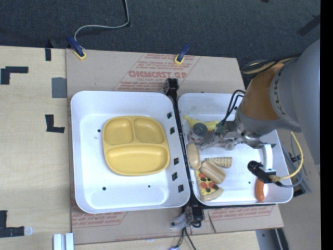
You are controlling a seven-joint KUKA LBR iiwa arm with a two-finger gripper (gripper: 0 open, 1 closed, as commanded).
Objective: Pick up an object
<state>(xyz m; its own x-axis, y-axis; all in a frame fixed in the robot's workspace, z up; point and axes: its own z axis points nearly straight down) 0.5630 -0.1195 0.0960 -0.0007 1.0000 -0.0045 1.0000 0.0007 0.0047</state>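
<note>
Your claw point(202, 134) sits low in the right-hand bin, at the end of the grey arm point(283, 98) that comes in from the right; whether it is spread or pressed together you cannot tell from this slant, since the wrist body and cabling blur into the dark lump at its tip.

Start with the worktop point(31, 139), which carries two white bins side by side. Your left bin point(83, 139) holds a yellow divided plate point(136, 145). Your right bin point(229, 100) holds the toys you can pick from.

Nearest is a yellow banana-like piece point(204, 125), touching or just beside the claw's upper edge. Just below the claw, along the bin's left wall, lies a tan bread roll point(193, 155), its long axis running up and down the view. Beside that, lower right, sit a hot dog bun point(213, 171), a ribbed cone point(221, 162) and, lowest of all, a pizza slice point(209, 188). An orange-red piece point(260, 191) lies well apart at the bin's right corner.

Judging from this, the yellow piece is your likeliest target: it needs almost no sideways travel, only a descent and a closing.
</note>
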